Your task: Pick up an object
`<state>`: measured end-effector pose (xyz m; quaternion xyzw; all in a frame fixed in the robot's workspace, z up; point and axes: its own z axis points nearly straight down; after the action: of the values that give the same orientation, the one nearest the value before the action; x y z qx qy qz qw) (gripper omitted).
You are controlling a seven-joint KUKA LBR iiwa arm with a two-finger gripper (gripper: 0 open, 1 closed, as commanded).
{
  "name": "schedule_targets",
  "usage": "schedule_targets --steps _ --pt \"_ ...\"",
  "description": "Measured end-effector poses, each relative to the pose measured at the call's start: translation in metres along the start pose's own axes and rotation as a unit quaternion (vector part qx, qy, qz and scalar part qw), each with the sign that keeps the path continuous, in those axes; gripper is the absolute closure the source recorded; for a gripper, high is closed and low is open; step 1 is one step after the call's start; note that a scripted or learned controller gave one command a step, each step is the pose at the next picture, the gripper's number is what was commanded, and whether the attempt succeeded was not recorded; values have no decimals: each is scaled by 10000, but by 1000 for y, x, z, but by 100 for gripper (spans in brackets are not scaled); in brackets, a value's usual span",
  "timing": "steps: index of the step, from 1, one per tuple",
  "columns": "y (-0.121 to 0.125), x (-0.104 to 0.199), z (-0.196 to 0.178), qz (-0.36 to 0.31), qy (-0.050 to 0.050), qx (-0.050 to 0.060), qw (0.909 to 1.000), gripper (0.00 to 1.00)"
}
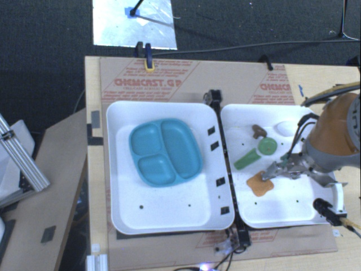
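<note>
The right bin (280, 221) holds several small items. A flat orange piece (260, 186) lies near its middle. A green cylinder (246, 161) lies just above it, touching a round green piece (267, 147). Farther back are a small brown object (258, 131) and a pale white item (285, 130). My gripper (269, 174) reaches in from the right and hangs low over the orange piece's upper right edge. I see nothing lifted in it. The grey wrist and orange band (337, 130) cover the bin's right side.
The left bin (163, 214) holds a blue divided plate (165, 151). A black divider with clips (221, 162) runs between the bins. A cable crosses the bench behind them, and a silver sheet (134, 16) lies on the dark floor beyond.
</note>
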<state>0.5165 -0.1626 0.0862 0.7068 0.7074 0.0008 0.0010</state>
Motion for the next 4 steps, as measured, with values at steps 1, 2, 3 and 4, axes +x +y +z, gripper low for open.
schedule_targets --steps 1,2,3,4 --pt "2 0 -12 -2 0 -30 10000 100" --pt "6 1 -55 -17 -6 -16 10000 100" --pt "5 -1 -119 -18 -11 -30 10000 100" --pt "6 -2 -130 -21 -3 -7 10000 100"
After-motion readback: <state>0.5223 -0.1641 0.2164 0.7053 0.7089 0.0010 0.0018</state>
